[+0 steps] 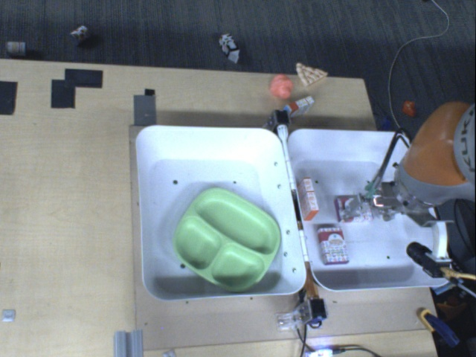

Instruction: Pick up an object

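Lowest in the view, and so likely nearest the lens, a small clear clip [297,318] with wires lay on the worktop [67,222] at six o'clock of the seam between the two bins.

Three small things sat in the right bin [327,277], any of which could serve the task. A clear packet [349,207] lay near the bin's middle, touching or just under the hand [374,204]. A red-and-white box [332,244] lay just beside it at about seven o'clock, its long axis running twelve to six. An orange-and-white carton [309,198] lay at nine o'clock of the packet, near the left wall, also running roughly twelve to six.

That hand came in from three o'clock, low over the bin floor, with the arm's orange band [439,151] behind it. Whether its fingers were open or closed I cannot tell; metal and packet blurred together there, and nothing showed clearly between them.

I judged the packet the likeliest target, since it lay right at the hand's nine o'clock side and needed almost no travel. Bare floor stretched toward five o'clock and twelve o'clock, giving room. The box and carton were near enough to be nudged by a wide sweep.

Further out, the left bin [156,169] held a green divided tray [227,238], tilted, well apart from the hand. A pink ball [281,86] rested on the worktop beyond the bins at twelve o'clock.
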Action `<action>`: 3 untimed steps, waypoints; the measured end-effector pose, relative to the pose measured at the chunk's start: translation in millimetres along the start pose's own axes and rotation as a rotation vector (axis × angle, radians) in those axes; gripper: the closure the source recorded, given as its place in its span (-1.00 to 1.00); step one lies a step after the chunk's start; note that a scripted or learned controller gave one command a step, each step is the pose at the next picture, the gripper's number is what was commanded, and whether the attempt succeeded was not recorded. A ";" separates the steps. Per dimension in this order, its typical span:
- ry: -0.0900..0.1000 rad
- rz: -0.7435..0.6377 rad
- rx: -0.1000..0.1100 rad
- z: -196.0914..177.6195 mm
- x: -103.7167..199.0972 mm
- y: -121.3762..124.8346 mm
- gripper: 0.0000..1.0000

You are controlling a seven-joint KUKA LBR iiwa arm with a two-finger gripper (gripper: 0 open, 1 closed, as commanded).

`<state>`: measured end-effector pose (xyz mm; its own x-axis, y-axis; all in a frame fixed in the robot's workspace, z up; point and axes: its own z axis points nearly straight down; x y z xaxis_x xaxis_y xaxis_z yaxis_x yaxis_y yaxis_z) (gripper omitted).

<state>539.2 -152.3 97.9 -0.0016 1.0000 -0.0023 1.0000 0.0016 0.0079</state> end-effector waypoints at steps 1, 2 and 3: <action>0.000 -0.001 -0.007 -11.7 0.8 2.4 1.00; 0.000 -0.001 -0.006 -11.5 0.8 2.1 -1.00; 0.000 -0.001 -0.003 10.3 59.1 -49.6 -1.00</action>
<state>489.6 -93.4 87.1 -0.0026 1.0000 -0.0019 0.9999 0.0026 0.0108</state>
